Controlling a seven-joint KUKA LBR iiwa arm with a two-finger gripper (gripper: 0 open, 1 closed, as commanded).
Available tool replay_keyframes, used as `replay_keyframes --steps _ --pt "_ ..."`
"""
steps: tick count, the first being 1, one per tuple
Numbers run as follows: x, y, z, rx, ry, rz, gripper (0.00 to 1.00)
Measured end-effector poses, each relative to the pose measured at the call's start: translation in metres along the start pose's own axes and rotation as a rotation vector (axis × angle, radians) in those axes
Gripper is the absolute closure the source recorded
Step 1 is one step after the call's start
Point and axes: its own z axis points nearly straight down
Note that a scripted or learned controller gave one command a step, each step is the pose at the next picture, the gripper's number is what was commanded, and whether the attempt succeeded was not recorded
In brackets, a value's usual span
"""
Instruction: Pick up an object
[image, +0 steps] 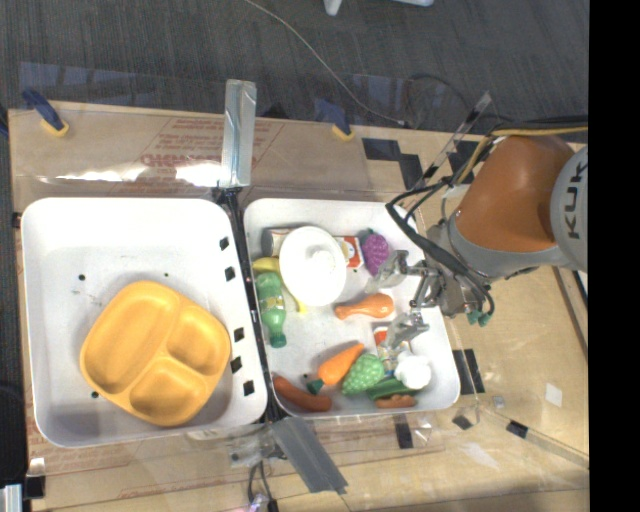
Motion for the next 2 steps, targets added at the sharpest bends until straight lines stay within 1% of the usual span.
replay_keyframes --steps 1,2 --pt "0.008 0.007 0.101 0.002 -0.007 -0.121 0.0" --pt "0.006 0.009 0.09 0.002 -0.01 -0.13 1.0"
